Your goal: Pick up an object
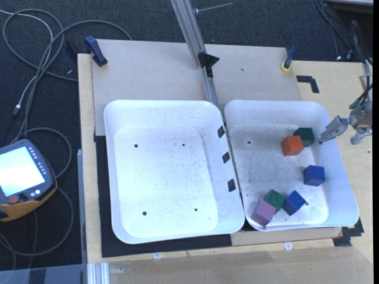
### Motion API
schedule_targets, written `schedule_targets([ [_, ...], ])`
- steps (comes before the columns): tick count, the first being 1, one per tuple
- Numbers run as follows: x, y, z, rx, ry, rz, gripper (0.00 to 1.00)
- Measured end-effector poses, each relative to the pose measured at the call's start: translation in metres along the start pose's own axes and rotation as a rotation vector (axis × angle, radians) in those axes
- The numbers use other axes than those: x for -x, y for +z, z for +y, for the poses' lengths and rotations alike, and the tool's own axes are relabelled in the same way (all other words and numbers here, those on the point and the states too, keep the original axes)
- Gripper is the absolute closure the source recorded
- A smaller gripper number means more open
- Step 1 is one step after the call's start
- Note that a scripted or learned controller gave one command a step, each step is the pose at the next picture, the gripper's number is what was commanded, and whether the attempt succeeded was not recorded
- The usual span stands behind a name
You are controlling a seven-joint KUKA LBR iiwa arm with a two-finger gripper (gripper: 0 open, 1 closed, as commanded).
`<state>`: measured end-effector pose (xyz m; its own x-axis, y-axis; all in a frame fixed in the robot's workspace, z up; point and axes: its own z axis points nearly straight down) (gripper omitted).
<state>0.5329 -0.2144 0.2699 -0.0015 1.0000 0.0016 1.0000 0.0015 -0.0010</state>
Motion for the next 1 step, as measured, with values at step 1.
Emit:
schedule_targets([
  [1, 0.0025, 0.1025, 0.0628, -0.004, -0.002, 0.001, 0.00],
])
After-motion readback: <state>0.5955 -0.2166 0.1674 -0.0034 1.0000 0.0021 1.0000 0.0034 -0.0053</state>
